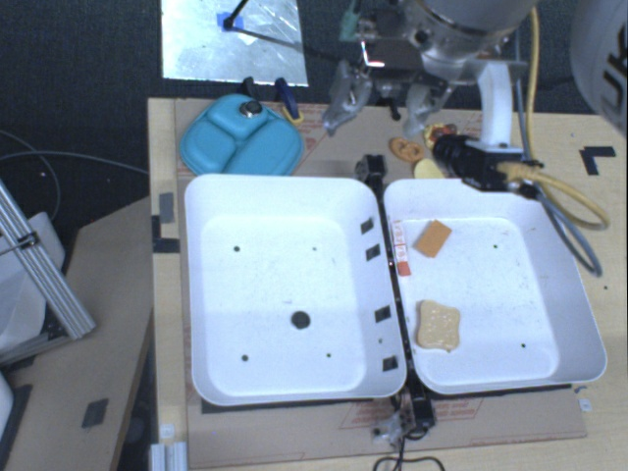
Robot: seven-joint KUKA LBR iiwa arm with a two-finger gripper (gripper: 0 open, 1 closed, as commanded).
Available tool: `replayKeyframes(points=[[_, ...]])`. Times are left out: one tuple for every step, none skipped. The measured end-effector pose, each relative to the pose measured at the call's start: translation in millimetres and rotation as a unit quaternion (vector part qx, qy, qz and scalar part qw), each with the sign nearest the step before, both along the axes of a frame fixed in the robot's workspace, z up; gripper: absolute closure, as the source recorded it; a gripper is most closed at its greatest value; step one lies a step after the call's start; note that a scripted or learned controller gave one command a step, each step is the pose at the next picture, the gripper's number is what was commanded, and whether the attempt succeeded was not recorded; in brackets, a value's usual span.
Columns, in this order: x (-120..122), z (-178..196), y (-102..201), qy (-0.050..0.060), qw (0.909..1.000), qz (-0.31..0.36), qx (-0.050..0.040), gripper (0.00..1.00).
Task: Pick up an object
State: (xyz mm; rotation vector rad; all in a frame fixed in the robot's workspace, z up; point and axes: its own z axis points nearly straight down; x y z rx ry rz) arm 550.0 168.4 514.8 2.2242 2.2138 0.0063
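Observation:
Two small objects lie in the right bin (549, 292): an orange square piece (433, 237) near its back left corner and a tan toast-like piece (439, 326) toward its front left. My gripper (383, 111) hangs high above the bench behind the bins, well back from both pieces. Its two fingers (343, 98) stand spread apart, open, with nothing between them.
The left bin (226, 214) has a dark spot (300, 319) on its floor. Behind the bins sit a blue sectioned tray (242, 137), a small brown pretzel-like item (403, 148) and a yellow item (428, 170). A black fitting with yellow hoses (535, 180) crosses the right bin's back edge.

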Motion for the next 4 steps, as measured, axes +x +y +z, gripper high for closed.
replayKeyframes(points=[[77.1, 21.0, -18.2, -0.001, 1.0, 0.001, -0.0003, 0.0], [58.7, 20.2, 29.3, 0.002, 1.0, 0.006, 0.0005, 0.0], [31.4, 20.6, 68.5, 0.002, 1.0, 0.007, 0.001, 0.0], [-14.1, 12.5, 65.8, 0.003, 1.0, 0.005, 0.0006, 0.0]])
